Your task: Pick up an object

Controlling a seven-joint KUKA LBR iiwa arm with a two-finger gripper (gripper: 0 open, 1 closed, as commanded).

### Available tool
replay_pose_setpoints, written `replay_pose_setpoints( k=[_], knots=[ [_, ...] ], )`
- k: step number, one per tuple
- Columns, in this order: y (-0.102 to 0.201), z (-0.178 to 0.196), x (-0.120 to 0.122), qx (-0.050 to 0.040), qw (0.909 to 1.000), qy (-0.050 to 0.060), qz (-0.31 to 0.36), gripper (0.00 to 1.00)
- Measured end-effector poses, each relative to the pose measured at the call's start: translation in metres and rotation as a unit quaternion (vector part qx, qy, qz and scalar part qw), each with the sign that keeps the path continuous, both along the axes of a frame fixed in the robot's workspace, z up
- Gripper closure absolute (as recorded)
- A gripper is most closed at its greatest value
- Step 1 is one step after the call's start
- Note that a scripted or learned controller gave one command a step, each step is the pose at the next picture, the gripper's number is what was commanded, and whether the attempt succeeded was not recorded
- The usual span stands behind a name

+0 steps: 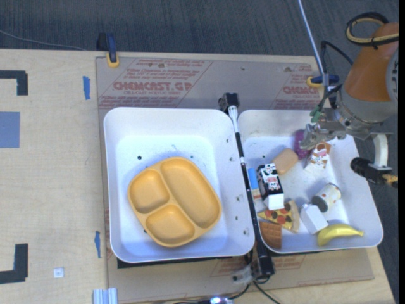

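Observation:
My gripper (318,133) hangs over the upper right part of the right bin (373,217), on the grey arm with the orange band (367,75). A purple object (300,142) lies just to its left. A white and red packet (320,156) sits directly below it; whether they touch I cannot tell. Further down the bin lie a tan block (286,161), a black and white carton (271,183), a blue item (253,179), a pizza slice (283,217), a white cylinder (326,196), a white block (313,219) and a yellow banana (338,233).
The left bin (120,138) holds a yellow divided plate (174,201). A black clamp (229,101) stands where the two bins meet at the back. Cables (329,56) run down to the wrist. Bare wooden bench (44,189) lies to the left.

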State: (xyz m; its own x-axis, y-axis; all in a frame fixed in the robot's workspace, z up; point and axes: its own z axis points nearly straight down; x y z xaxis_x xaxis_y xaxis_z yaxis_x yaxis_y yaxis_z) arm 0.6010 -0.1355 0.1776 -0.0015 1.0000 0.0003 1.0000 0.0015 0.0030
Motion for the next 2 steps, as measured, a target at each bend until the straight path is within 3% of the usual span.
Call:
replay_pose_setpoints(
  k=[1, 2],
  knots=[
    [0.054, 0.031, 0.033, -0.0003, 1.0, 0.0, 0.0, 1.0],
    [0.056, 0.007, -0.024, 0.0, 1.0, 0.002, -0.001, 1.0]
  ],
)
